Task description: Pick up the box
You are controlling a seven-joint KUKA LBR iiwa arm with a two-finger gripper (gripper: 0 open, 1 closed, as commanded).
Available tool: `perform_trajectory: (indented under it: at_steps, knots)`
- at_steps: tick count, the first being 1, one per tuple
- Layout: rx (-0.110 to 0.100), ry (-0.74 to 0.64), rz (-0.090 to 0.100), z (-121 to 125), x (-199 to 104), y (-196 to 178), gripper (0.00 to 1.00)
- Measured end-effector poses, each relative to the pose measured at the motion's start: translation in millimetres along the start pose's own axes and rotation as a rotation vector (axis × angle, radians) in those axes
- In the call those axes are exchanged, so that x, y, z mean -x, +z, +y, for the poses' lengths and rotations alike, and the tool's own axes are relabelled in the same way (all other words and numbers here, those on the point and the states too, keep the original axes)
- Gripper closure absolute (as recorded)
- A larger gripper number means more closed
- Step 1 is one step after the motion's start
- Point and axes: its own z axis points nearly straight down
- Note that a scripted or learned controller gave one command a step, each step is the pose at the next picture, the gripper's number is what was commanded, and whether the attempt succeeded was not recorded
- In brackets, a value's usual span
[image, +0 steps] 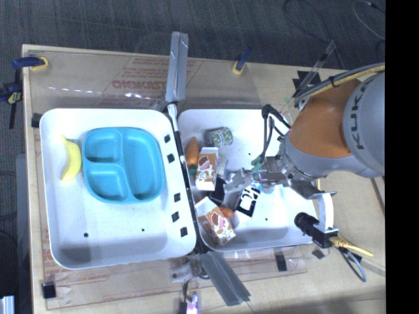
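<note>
Bench with 2 bins, seen from above at a slant. Left bin (pixel 111 231): blue tray (pixel 124 162) and banana (pixel 71 160). Right bin (pixel 288 224): crowded along its left side, near the divider. Box (pixel 207 169), white with red print, just right of the divider, beside an orange item (pixel 192 152) and below a can (pixel 220 137). 2nd box (pixel 220 224) nearer the bin's front edge; black pack (pixel 247 199) between the 2 boxes and somewhat right of them. Arm (pixel 327 136) reaching in from the right, gripper (pixel 243 175) low over the clutter, just right of the box and above the black pack. Gripper state, apart or together: cannot tell from this angle. Nothing visibly held. Step in hand, by judgement: approach and grasp. For a clean grasp: centre over the box alone, align with its narrow sides, descend straight, avoid catching the black pack or pushing the box against the divider, close fully before lifting. Main risks: a glancing contact sliding the box aside, or a neighbour taken up instead.
</note>
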Motion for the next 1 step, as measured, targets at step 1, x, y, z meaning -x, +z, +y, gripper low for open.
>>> perform_trajectory:
  at_steps: [1]
  knots:
    - [0.003, 0.100, -0.003, 32.4, -29.2, 109.9, 0.00]
